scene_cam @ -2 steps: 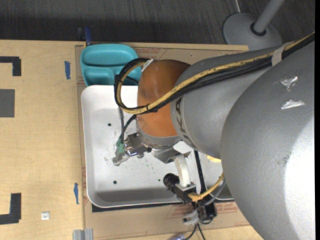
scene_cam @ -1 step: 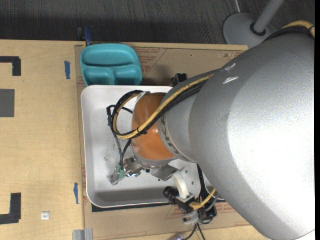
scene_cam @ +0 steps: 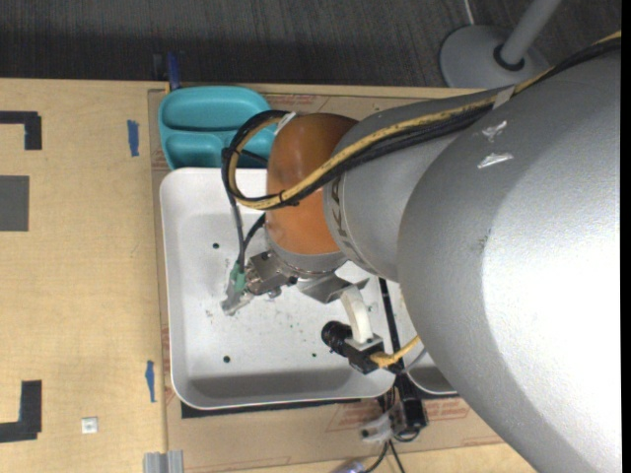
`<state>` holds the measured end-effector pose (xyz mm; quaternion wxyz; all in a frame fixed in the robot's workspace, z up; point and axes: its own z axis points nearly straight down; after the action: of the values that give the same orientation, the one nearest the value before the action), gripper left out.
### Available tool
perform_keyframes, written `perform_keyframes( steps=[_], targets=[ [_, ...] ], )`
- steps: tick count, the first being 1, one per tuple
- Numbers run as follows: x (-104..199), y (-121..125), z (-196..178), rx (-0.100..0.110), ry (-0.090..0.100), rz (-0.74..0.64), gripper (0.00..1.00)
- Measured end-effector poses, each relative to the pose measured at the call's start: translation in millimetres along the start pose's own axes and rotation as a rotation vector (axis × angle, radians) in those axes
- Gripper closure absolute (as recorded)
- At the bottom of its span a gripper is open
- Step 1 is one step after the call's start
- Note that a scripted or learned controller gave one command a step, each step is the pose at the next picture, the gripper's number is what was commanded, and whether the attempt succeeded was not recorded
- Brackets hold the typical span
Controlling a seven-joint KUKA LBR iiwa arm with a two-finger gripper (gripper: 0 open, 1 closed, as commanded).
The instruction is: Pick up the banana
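Observation:
My gripper (scene_cam: 240, 286) hangs under the orange band (scene_cam: 301, 190) of the arm and reaches down into the left white bin (scene_cam: 192, 363). Its tip is close to the bin floor, left of the bin's middle, and has a small green part on it. The broad grey arm covers the right side of this bin and most of the right bin. A yellow-and-black cable (scene_cam: 296, 190) loops around the wrist.
A teal plastic object (scene_cam: 209, 121) lies just beyond the left bin's far rim. Dark specks dot the bin floor. A black and white fitting (scene_cam: 353, 335) juts from the wrist over the bin's near right. A round grey stand base (scene_cam: 478, 57) sits at the back right.

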<state>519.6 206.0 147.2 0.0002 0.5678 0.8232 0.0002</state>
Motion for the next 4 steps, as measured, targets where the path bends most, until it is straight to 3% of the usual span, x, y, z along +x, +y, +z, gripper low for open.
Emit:
perform_keyframes(
  steps=[1, 2, 3, 4],
  targets=[
    [-68, -69, -30, 0.003, 0.001, 0.144, 0.0],
    [5, -41, 61, -0.001, 0.001, -0.025, 0.0],
    [23, -35, 42, 0.0, 0.0, 0.283, 0.0],
    [23, -35, 32, 0.001, 0.0, 0.282, 1.0]
  ],
)
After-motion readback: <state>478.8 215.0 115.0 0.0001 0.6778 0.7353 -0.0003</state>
